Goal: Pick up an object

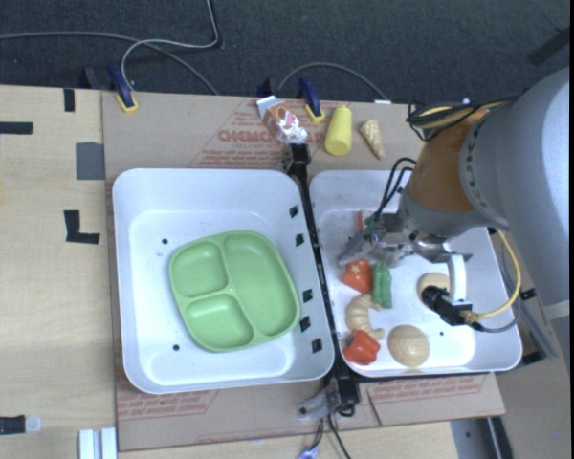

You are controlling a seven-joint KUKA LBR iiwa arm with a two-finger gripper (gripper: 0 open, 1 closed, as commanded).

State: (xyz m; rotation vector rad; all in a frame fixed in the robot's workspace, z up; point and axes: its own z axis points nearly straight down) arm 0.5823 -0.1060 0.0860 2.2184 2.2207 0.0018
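Note:
My gripper [365, 245] is down in the right bin [488, 352], near its left middle, with the grey arm and its orange band [440, 170] coming in from the right. Just below the gripper lie an orange-red piece [357, 275] and a green piece [381, 288], side by side. Further toward the front are a pale croissant-shaped item [361, 311], a red piece [362, 348] and a round tan item [408, 344]. Another tan item [430, 285] lies partly behind the black part of the wrist.
The left bin [143, 218] holds a green divided plate [233, 289]. On the cardboard behind the bins lie a small carton [282, 120], a yellow item [338, 130] and a tan cone [373, 138]. A yellow cable [505, 295] loops by the wrist.

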